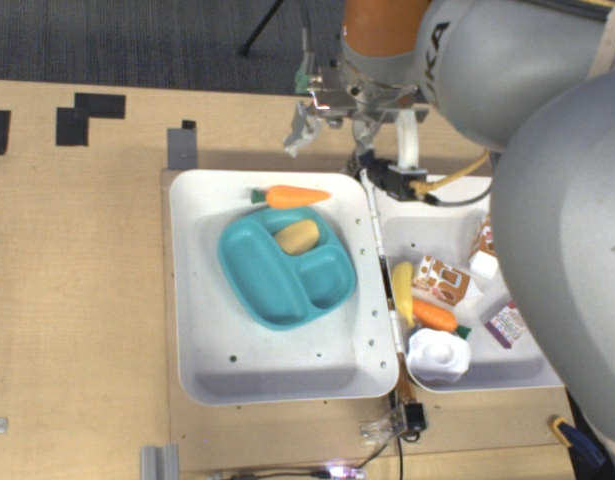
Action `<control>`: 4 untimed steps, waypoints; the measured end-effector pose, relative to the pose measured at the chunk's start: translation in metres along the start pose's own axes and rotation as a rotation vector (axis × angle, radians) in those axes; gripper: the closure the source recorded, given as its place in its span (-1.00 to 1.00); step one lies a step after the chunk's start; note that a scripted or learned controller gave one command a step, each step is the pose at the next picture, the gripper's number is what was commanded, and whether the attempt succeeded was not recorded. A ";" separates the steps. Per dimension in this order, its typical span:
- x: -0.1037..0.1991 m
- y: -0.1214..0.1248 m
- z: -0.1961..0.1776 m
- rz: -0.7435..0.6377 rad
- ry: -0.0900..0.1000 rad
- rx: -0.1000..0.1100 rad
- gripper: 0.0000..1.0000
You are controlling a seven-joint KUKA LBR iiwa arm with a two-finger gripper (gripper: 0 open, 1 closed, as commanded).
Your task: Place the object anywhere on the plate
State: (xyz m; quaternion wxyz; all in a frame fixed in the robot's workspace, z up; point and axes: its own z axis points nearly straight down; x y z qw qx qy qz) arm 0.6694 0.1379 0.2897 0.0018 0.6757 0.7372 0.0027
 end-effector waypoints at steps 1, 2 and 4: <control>-0.001 0.001 -0.074 0.121 0.000 -0.005 -1.00; 0.038 0.004 -0.161 0.403 0.002 -0.002 -1.00; -0.024 -0.014 -0.249 0.927 0.003 -0.001 -1.00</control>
